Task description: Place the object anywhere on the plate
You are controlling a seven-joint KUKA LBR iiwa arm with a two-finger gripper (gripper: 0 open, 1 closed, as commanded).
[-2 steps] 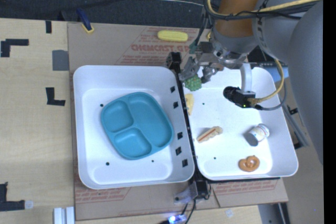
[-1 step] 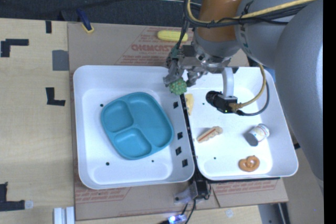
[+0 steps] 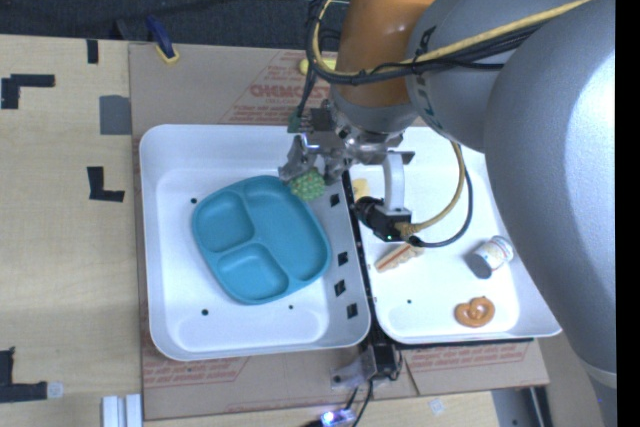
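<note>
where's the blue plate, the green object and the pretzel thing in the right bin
blue plate (image 3: pixel 262 240): camera view, on its middle divider ridge
green object (image 3: pixel 307 183): camera view, on its bumpy top, at the gripper
pretzel (image 3: pixel 474 312): camera view, on its brown loop

The arm (image 3: pixel 520 105) runs off the frame at 3 o'clock, hiding part of the right bin (image 3: pixel 520 320); its gripper (image 3: pixel 308 177) is too blurred to read.

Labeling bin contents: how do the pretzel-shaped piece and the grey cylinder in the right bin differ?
The pretzel-shaped piece is orange-brown and looped, with holes; the grey cylinder is grey-and-white and solid. The pretzel piece lies flat near the right bin front edge; the cylinder lies on its side, farther back toward the arm. Both are small, loose, and apart from the gripper.
</note>
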